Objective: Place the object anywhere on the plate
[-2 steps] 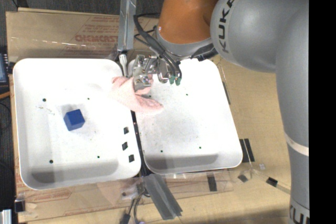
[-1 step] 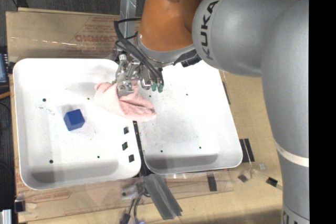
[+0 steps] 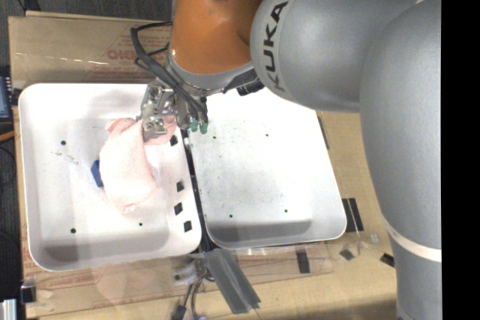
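The claw [image 3: 156,118] hangs over the upper right part of the left bin [image 3: 45,161], just beside the wall that this bin shares with its neighbour. Its metal tip sits against the upper edge of a pale pink cloth-like object [image 3: 129,165]; whether it grasps that object or merely touches it, I cannot tell, as the tip is small and partly lost against the pink.

The pink object lies in the middle of the left bin, a soft rumpled lump stretching from just under the claw down toward the bin's centre. A small blue thing [image 3: 97,174] peeks out at its left edge, mostly covered by the pink material; its shape cannot be made out. A plate cannot be picked out with any certainty.

The right bin [image 3: 262,183] sits touching the left one along a shared edge, its white floor marked with faint dark specks. Two small green tips [image 3: 198,128] show just beside the claw, above that shared edge.

Above the claw rises the orange band [image 3: 206,19] of the arm, and the grey arm [image 3: 337,41] with its black lettering sweeps off to the right. Black cables [image 3: 146,56] loop beside the orange band. Both bins rest on a brown bench [image 3: 67,49].
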Controlling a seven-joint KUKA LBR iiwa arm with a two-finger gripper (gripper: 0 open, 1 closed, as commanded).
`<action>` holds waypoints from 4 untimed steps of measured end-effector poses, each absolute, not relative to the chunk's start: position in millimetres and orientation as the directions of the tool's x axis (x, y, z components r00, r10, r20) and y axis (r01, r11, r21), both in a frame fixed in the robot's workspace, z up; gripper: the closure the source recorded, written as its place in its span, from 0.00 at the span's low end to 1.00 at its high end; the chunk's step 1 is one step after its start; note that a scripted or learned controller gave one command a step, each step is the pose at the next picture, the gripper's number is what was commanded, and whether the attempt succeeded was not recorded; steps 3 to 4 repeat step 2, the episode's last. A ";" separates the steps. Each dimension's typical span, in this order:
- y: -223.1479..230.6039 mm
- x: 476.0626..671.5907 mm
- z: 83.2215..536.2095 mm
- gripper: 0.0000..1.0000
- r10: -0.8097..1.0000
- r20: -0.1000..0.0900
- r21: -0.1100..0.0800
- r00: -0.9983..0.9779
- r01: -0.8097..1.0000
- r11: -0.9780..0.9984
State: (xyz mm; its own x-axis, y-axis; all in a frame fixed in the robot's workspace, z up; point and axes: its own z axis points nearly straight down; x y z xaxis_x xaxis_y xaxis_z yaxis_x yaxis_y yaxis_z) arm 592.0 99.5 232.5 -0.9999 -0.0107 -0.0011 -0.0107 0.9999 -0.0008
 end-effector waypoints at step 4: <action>150.0 578.0 231.3 0.00 -0.012 0.002 -0.002 -1.000 -0.012 1.000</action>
